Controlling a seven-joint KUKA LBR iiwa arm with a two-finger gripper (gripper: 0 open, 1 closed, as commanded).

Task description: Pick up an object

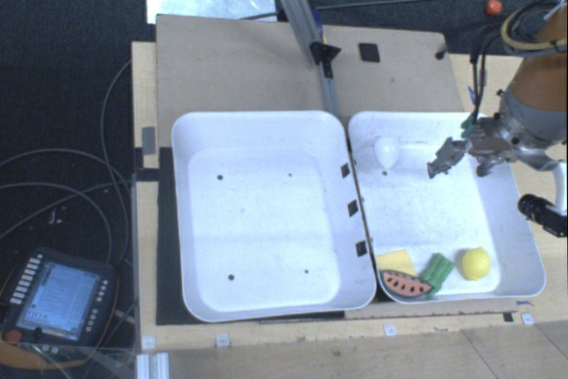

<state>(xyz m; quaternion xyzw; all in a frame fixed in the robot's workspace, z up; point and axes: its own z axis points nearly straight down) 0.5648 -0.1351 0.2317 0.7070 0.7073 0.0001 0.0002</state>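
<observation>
My gripper [461, 157] hangs over the right bin [497, 217], near its far right part, with its two fingers spread apart and nothing between them. A white rounded object [386, 152] lies at the bin's far left, to the left of the gripper. Along the near edge sit a yellow block [396, 261], a watermelon slice [406, 284], a green piece [436, 271] and a yellow lemon [476, 263], all well below the gripper.
The left bin [204, 191] sits beside the right one, with black clips [353, 209] along the shared rim. A slanted metal pole [297, 4] crosses the back of the bench. A teach pendant [53, 293] and cables lie on the floor at left.
</observation>
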